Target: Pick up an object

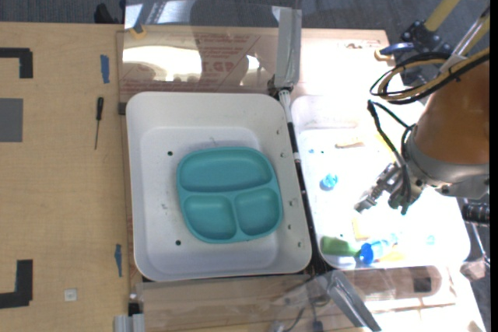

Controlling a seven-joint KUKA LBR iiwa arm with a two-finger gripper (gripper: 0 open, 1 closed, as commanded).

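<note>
The two-finger gripper (379, 197) hangs over the right-hand shallow white bin (307, 159), with nothing visible between its fingers; whether they stand apart or together cannot be told.

Candidate objects lie in that bin: a small blue round piece (328, 182) left of the gripper, and a green block (336, 246) beside a blue-capped bottle-like item (373, 249) near the front rim. The teal three-compartment plastic tray (229, 193) sits in the left-hand white bin (156, 167), well apart.

Likely faults:
- Glare washes out the right bin — a descent may meet bare floor.
- The green block and the bottle lie close together; one finger may push a neighbour instead of enclosing a target.
- Objects near the rim risk finger contact with the wall.
</note>
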